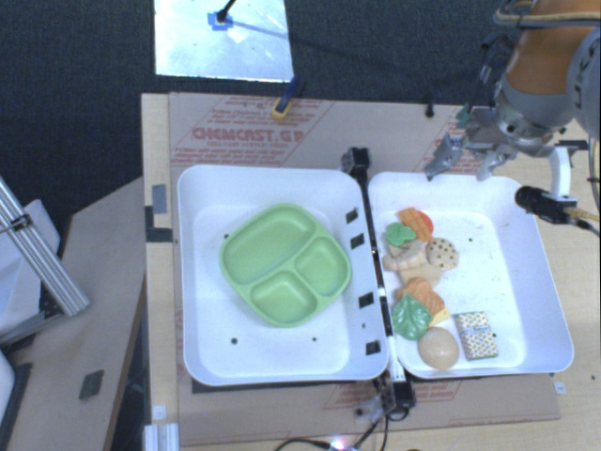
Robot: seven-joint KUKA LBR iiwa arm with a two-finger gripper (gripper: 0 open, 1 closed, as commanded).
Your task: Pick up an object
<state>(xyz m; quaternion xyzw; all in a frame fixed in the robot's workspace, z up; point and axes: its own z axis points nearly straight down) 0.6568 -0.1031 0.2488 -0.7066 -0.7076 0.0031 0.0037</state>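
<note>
The end effector (467, 161) hangs open and empty. The toy food pile (420, 252) lies below it, slightly left; best descend straight onto the cookie (441, 253), fingers wide.

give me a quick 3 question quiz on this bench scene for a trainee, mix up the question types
1. True or false: the green plate lies in the left bin.
2. Multiple choice: where is the gripper? A) down among the food, B) above the far rim of the right bin, C) over the green plate.
3. Fill in: the small patterned box lies beside a pale ___ near the right bin's front edge.

Key
1. True.
2. B; it holds nothing.
3. Egg.
</note>
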